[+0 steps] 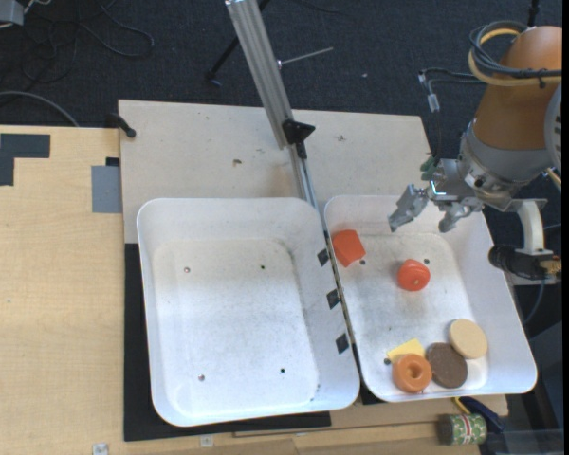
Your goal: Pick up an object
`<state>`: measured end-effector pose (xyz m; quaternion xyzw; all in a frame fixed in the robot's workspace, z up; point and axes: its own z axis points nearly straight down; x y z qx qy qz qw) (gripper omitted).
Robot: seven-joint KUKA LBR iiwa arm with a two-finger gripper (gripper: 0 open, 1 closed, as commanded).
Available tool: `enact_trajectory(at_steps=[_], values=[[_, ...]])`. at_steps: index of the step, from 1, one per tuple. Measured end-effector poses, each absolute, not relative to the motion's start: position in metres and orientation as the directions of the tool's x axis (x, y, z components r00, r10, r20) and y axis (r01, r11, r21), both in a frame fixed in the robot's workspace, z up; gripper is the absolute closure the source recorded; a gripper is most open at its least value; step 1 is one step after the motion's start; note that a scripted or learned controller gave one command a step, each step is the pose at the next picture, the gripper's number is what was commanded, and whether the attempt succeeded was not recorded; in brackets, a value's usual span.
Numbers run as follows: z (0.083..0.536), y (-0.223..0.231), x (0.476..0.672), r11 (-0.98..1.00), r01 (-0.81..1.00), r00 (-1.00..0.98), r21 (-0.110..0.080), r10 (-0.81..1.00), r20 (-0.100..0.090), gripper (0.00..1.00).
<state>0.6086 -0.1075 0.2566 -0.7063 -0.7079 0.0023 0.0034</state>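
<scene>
We note the arm [517, 102], a rounded orange band above a grey wrist housing, yellow and black cables looped over its top, a thin dark cable alongside, the gripper [429, 213] in pale grey metal, two slim angular fingers [405, 211]

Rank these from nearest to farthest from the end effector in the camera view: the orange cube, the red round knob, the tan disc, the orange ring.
From the end effector:
1. Red round knob, just below it.
2. Orange cube, at the right bin's left wall.
3. Tan disc, lower right.
4. Orange ring, bottom edge.
</scene>
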Motion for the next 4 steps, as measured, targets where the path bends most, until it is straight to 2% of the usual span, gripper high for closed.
enact_trajectory(at_steps=[1,3,4], values=[[0.259,-0.108,0.609,0.001,1.000,-0.001,-0.003,1.000,0.001,0.00],[0.155,-0.109,0.597,-0.001,1.000,0.001,-0.010,1.000,0.001,0.00],[0.093,-0.115,0.598,-0.001,1.000,0.001,-0.009,1.000,0.001,0.00]])
